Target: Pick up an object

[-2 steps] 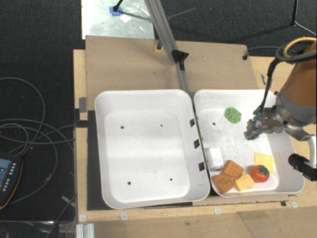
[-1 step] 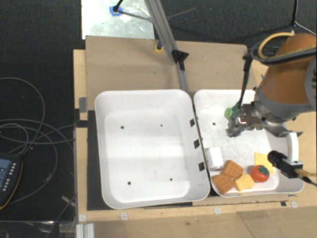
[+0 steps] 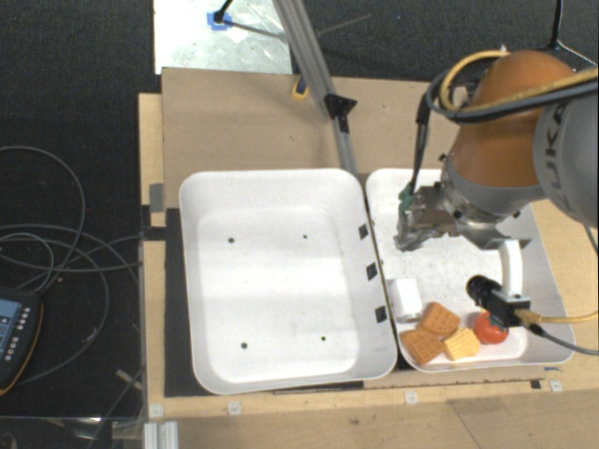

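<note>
At the near end of the shallow white bin (image 3: 430, 271) on the view's right, a small cluster of toy-like food pieces lies close together. Nearest is a brown square waffle-textured piece (image 3: 423, 346), touching a pale yellow square piece (image 3: 461, 344) beside it. A second brown waffle-textured square (image 3: 438, 321) sits just behind them. To their right is a round red object (image 3: 489, 330), perhaps a toy tomato, though part of it is hidden. A small white rectangular block (image 3: 407, 297) lies just behind the cluster, near the wall next to the other shallow white bin (image 3: 271, 279) on the left. Farther back, the grey two-finger gripper (image 3: 409, 238) hangs over the middle of the right bin, close to that same wall and apart from every piece. Whether it is spread or pressed together cannot be told. Beyond it bulges the arm's orange band (image 3: 510, 110).
</note>
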Controlling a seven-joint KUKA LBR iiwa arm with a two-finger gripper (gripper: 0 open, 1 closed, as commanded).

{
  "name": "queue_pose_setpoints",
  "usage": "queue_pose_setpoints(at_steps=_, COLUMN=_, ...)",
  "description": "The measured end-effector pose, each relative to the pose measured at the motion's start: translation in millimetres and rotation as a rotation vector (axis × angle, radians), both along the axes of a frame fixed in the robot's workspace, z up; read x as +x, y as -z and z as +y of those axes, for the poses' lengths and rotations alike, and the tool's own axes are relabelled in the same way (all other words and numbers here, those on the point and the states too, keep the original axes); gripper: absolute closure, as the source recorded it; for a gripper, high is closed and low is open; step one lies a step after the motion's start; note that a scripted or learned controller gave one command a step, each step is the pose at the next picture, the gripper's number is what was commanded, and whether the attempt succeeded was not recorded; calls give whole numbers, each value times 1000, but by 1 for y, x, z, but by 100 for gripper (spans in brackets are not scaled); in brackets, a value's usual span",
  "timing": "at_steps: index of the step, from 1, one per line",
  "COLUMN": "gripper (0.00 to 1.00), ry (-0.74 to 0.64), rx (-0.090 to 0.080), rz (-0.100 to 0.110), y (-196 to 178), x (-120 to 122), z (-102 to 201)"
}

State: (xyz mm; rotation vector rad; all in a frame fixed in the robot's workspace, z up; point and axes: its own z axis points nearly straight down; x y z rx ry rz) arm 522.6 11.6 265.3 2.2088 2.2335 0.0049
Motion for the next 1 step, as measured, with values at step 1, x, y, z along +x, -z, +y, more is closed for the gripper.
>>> queue_pose_setpoints(at_steps=1, gripper=100, ry=0, rx=0, rz=1, y=0, x=-1, z=54)
